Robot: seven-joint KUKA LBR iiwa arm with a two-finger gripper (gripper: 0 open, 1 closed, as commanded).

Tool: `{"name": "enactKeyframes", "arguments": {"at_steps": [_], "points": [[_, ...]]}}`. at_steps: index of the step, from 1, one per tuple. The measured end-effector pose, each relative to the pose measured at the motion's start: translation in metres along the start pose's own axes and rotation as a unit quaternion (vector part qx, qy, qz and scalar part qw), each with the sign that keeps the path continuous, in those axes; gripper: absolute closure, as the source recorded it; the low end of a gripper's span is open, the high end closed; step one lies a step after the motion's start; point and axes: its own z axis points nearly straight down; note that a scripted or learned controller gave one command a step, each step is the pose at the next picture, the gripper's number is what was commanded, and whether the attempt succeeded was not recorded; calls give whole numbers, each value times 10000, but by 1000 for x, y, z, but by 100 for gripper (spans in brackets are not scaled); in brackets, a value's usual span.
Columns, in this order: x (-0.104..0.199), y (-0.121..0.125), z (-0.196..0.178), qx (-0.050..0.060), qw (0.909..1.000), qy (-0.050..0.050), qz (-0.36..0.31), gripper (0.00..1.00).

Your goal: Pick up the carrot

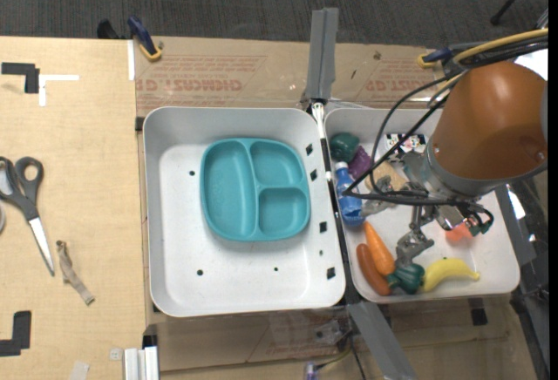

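Note:
The orange carrot (377, 251) lies tilted near the front left corner of the right bin (497, 282). A darker orange-red piece (370, 274) lies alongside it, and a dark green leafy top (406, 276) sits at its lower end. My gripper (416, 243) hangs just right of the carrot, above the green top, under the arm's big orange band (488, 121). Nothing is visibly held in it.
A yellow banana (450, 272) lies at the bin's front, right of the green top. A blue bottle (350, 195), a purple item (361, 162) and a green item (344, 144) crowd the bin's left wall. A teal divided plate (257, 188) sits in the left bin (166, 221). Scissors (26, 200) lie on the bench at far left.

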Motion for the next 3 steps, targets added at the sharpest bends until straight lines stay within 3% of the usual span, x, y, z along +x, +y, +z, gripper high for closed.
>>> {"name": "enactKeyframes", "arguments": {"at_steps": [1, 2, 3], "points": [[17, -54, 82, 52, 9996, -93, -277, 0], [16, -53, 74, 46, 9995, -91, -290, 100], [-4, 7, 0, 5, 9911, -12, 1332, 100]]}}
